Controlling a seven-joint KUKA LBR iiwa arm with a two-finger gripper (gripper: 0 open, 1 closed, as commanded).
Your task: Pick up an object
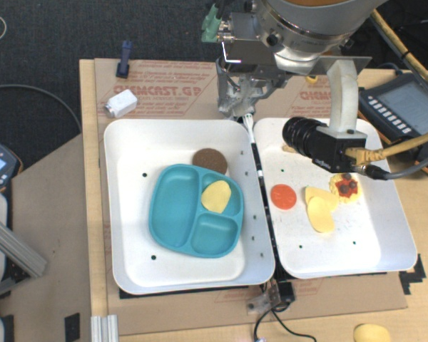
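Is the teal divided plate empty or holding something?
Holding something: a yellow piece lies in an upper compartment of the teal plate.

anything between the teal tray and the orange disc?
The ridge where the two bins' rims meet, seen in the camera view; otherwise bare white floor between the teal tray and orange disc.

At the top of the camera view we see the arm (321, 9): a broad orange band above a rounded, polished grey wrist collar. Below the collar sits a dark metal mounting block with small green connectors at its left side. Beneath the block, the gripper (244, 102) is grey metal. To the right of the collar, a pale grey bracket (343, 95) descends to a black cylindrical unit (315, 142), from which tan and black cables run rightward.
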